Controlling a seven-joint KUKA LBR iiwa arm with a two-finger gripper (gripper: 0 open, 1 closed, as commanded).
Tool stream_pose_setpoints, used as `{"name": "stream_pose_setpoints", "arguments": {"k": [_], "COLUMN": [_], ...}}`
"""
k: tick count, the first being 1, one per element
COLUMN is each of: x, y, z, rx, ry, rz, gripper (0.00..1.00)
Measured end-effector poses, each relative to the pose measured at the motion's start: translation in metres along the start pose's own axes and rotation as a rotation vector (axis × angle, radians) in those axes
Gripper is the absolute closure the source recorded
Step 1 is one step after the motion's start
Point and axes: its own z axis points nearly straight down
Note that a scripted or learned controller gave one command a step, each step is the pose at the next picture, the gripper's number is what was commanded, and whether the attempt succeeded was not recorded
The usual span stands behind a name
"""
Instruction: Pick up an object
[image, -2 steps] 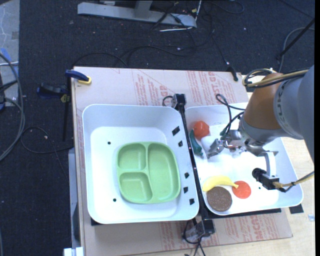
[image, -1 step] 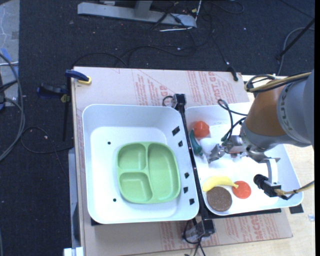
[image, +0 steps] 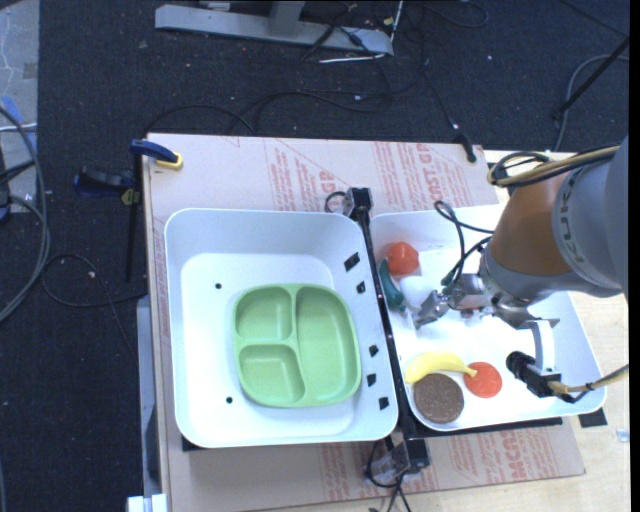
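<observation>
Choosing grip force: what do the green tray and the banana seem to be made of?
Green tray: likely moulded plastic, with a smooth matte surface and three rounded compartments. Banana: probably plastic toy food, uniform yellow with a slight sheen; too small to be sure.

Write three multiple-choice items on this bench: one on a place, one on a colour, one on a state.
1. Where does the green tray lie?
A. left bin
B. right bin
C. on the floor

2. What colour is the fruit beside the brown disc?
A. blue
B. yellow
C. purple

3. How does the green tray stand?
A. flat, compartments up
B. upside down
C. leaning on a wall

Key: 1 A, it lies in the left bin. 2 B, the banana is yellow. 3 A, its three compartments face up.
</observation>
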Motion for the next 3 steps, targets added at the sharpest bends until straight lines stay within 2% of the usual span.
{"name": "stream_pose_setpoints", "arguments": {"k": [1, 2, 3], "x": [0.017, 0.024, 0.027], "y": [-0.033, -0.062, -0.077], "z": [-0.008, 0.0, 0.0], "rx": [0.011, 0.003, 0.001], "ry": [0.002, 0.001, 0.001], "rz": [0.001, 0.0, 0.0], "gripper": [0.0, 0.0, 0.0]}}
